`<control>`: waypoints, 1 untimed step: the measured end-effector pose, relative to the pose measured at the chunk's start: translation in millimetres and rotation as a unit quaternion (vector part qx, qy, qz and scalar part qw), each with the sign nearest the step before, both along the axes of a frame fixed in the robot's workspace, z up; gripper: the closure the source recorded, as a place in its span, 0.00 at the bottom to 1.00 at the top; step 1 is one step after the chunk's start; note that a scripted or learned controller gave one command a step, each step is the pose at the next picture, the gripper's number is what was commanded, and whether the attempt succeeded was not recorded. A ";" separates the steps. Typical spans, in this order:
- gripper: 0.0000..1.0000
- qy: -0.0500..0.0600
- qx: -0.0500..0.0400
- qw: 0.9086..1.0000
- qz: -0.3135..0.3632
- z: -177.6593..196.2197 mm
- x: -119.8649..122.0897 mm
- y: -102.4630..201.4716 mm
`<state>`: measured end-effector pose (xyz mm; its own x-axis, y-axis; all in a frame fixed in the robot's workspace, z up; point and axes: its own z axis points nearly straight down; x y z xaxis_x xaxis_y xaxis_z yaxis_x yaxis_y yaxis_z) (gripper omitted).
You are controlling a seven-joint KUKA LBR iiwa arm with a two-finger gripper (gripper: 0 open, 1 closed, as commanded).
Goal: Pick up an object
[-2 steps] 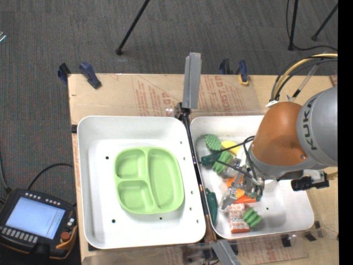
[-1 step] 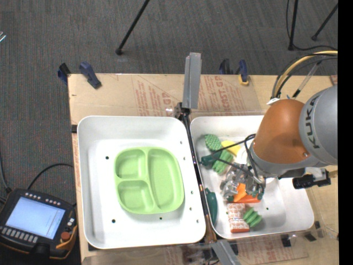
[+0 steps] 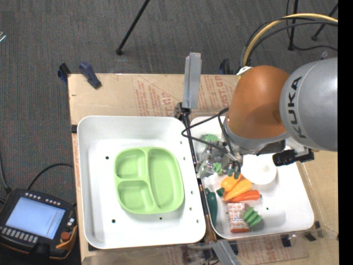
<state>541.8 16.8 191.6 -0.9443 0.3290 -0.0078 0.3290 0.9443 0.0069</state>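
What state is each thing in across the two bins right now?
Green divided plate: flat in the left bin, upright.
Gripper: low over the right bin, near its left wall.
Orange carrot pieces: lying loose in the right bin.
Small packet: lying flat, beside a green piece.
White round dish: resting in the right bin, partly under the arm.

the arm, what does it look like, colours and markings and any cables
The arm has a rounded grey metallic shell bearing black KUKA lettering, with a smooth orange band above the wrist. A yellowish cable loops behind it. The end effector is a cluttered assembly with thin black wires.
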 end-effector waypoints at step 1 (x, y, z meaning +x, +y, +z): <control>1.00 0.005 -0.003 0.982 0.191 -2.6 -22.1 -89.4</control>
